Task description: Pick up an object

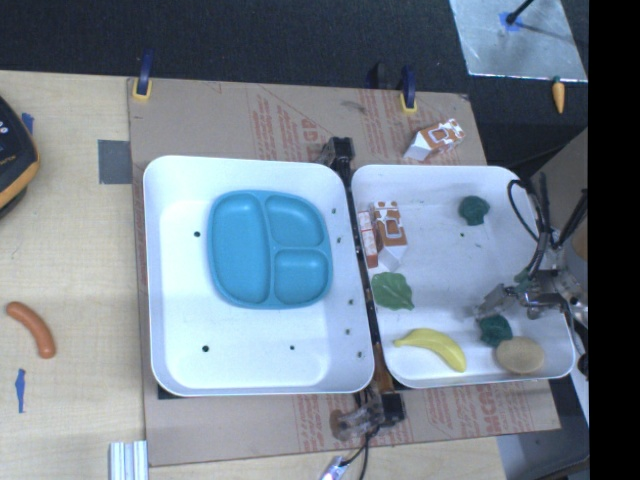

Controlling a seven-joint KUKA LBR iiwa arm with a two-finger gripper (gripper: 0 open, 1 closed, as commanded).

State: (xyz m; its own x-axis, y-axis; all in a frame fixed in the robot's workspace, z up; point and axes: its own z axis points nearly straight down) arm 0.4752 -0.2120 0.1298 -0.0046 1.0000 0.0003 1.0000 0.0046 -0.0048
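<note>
Reaching: two-finger metal gripper (508,298) entering from the right edge, hovering low over the right shallow white bin (440,180).
Fingers: standing apart, nothing clamped between them.
Nearest target: dark green lumpy toy (494,329) lying just beside and below the fingertips; likely the item being lined up for grasping.
Neighbour: tan round potato-like toy (519,354) sitting just beside the dark green piece, crowding the bin corner and probably narrowing the approach.
Right bin count: one yellow plastic banana (432,348), one green leafy toy (393,291), one small dark green broccoli-like toy (473,209), one red-and-white printed carton (383,232) resting against the dividing wall.
Left bin: one blue three-compartment plastic plate (268,247) lying centred in the left shallow white bin (175,353).
Outside bins: one orange sausage toy (31,328), one small carton (436,139).
</note>
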